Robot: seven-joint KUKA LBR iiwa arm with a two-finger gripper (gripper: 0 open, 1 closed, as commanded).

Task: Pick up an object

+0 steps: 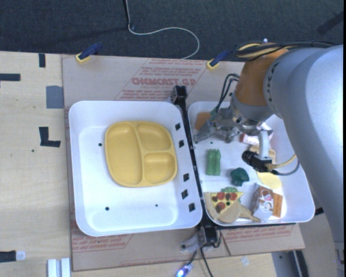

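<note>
My gripper (214, 135) hangs low over the back left part of the right bin (300, 183), its fingers apart with nothing seen between them. A small orange object (202, 119) lies just behind it by the bin's back left corner, partly hidden by the wrist. A green block (213, 161) lies just in front of the gripper, apart from it. Further forward are a dark green piece (239, 176), a toy pizza slice (225, 200) and a small printed carton (268, 202).
The left bin (86, 172) holds a yellow divided plate (141, 153). A black-clipped divider (187, 154) separates the two bins. A pale yellow item (270, 181) lies near the carton. The grey arm with its orange band (255, 85) covers the right bin's back right.
</note>
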